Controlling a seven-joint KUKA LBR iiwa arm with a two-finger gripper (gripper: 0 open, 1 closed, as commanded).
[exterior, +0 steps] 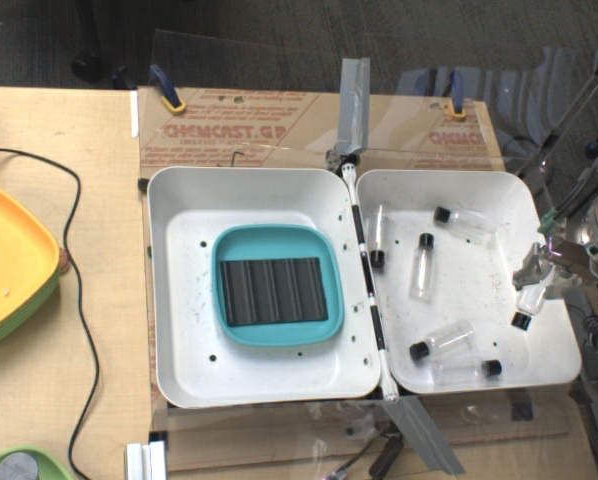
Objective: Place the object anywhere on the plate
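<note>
A teal plate (276, 286) with a dark ribbed centre lies in the left white bin (179, 268). Several clear vials with black caps lie scattered in the right bin (479, 278). My gripper (539, 280) is at that bin's right side, just inside the wall. One clear vial (528, 302) hangs from its fingertips with the black cap pointing down and left, so the gripper looks shut on the vial's upper end. The plate is far to the left of the gripper, across the divide between the bins.
Loose vials lie in the right bin: one (377, 230) against the left wall, one (420, 266) in the middle, one (461, 221) at the back, two (444, 343) near the front. Yellow plates (9, 268) and a black cable (79, 298) lie on the wooden bench.
</note>
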